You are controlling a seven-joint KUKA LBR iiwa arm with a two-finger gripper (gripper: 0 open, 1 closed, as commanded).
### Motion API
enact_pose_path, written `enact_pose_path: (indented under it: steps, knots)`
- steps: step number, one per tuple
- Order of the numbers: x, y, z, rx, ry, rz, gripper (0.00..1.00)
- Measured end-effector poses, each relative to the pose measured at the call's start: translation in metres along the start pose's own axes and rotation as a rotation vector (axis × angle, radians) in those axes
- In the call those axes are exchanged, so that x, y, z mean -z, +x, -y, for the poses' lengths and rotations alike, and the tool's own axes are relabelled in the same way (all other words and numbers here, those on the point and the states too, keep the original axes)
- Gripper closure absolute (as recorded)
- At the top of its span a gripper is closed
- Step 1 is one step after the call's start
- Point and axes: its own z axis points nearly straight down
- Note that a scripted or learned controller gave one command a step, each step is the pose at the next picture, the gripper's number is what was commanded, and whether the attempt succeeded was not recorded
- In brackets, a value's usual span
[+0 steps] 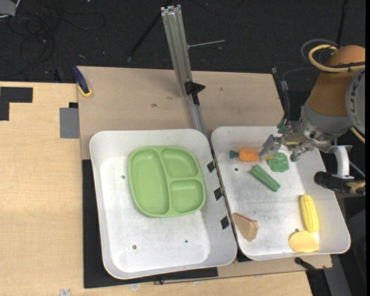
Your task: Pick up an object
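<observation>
Dark floor and loose cables lie beyond the wooden bench, and two white bins sit side by side on it; I reach in from the right, over the far part of the right bin [333, 242].

My gripper [283, 145] hangs low there, fingers spread apart with nothing between them. Directly under and just toward the near side of my fingertips is a small green lump [278, 162], the closest thing to me and the likeliest one to take. Whether a finger already touches it I cannot tell from this angle. Just beside my left finger lies a carrot [247, 155], orange with a green end. A little nearer the camera than the lump lies a green stick [265, 179], slanted, its upper end close to the lump.

Farther from me, along the bin's near side, lie a corn cob [308, 212] and a yellow piece [304, 242], the two just about touching. A brown wedge [247, 226] sits well off toward the bin's near left corner.

Beyond that, across the divide, the left bin [111, 147] holds a green plate [168, 181] with three compartments, all well away from my hand. A metal post [179, 54] stands behind the bins.

As I judge it, the task is barely begun: I am down among the objects and placed over one, but nothing is gripped and nothing is lifted. Closing on the lump, checking that it stays between my fingers, and raising it clear of the bin all remain to be done.
</observation>
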Motion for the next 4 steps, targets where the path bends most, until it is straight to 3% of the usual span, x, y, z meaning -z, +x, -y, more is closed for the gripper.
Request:
enact_pose_path:
  steps: [1, 2, 3, 4]
  knots:
    - [-0.058, -0.008, 0.005, -0.005, 0.002, 0.0, 0.0]
    - [-0.078, -0.008, 0.002, -0.004, -0.013, 0.002, 0.0]
    - [-0.067, -0.007, 0.002, -0.005, -0.012, -0.001, 1.0]
    - [-0.024, -0.007, 0.004, -0.004, -0.007, 0.001, 1.0]
